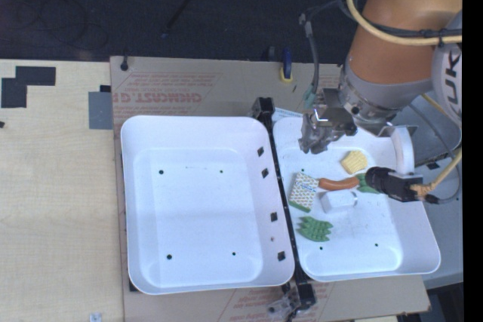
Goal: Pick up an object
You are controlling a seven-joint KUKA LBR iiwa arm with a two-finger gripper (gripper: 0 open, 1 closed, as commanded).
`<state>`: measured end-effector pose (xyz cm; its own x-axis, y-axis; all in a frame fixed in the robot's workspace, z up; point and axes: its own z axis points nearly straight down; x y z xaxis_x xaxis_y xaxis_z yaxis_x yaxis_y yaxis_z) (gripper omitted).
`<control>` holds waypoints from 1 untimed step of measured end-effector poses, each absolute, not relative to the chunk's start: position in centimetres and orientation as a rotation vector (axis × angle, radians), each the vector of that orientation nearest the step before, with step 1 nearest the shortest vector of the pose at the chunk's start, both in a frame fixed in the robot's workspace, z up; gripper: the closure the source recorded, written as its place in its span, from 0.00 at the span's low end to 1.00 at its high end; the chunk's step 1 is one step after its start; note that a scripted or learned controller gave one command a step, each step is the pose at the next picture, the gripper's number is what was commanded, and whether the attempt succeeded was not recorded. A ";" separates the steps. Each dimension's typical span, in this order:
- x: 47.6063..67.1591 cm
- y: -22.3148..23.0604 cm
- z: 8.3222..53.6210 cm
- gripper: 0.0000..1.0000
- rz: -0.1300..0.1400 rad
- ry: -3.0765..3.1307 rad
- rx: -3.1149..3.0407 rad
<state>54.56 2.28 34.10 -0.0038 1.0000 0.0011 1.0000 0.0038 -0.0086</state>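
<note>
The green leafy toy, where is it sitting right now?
The green leafy toy lies in the right bin, near its left wall, just below the checkered block and the carrot.

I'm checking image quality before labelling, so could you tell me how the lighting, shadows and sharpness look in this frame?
Camera view: bright, even light washes out the white bins; soft shadow lies along the left bin's inner walls; the background above the bench is nearly black; the gripper and small items look slightly soft, with fine detail lost.
</note>
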 end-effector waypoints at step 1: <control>55.9 5.3 37.0 1.00 0.002 -2.223 -2.218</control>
<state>55.94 5.34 36.98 -0.0022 1.0000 -0.0001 1.0000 0.0022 -0.0013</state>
